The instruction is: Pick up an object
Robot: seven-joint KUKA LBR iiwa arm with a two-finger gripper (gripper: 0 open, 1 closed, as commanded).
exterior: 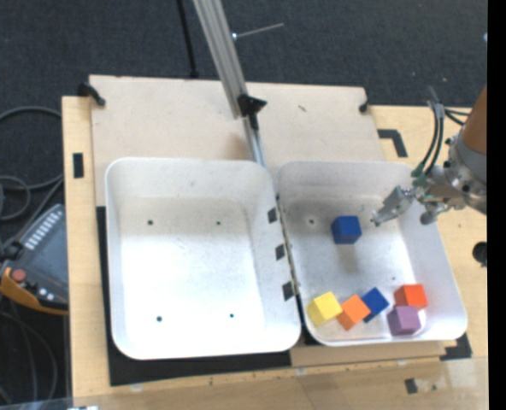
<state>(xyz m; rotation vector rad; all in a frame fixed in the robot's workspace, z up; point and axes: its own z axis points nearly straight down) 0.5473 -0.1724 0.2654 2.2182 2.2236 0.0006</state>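
Six small cubes sit in the right bin [424, 254]: a dark blue cube [346, 229] alone near the middle, easiest to reach, while yellow [325, 307], orange [353, 311], blue [375, 301], red-orange [411, 295] and purple [403, 319] ones crowd the near wall, where they probably slid and bunched together. Reaching in from the right, the arm holds its gripper [401, 203] tilted over the bin's far right, just beside the lone cube, fingers apart and gripping nothing.
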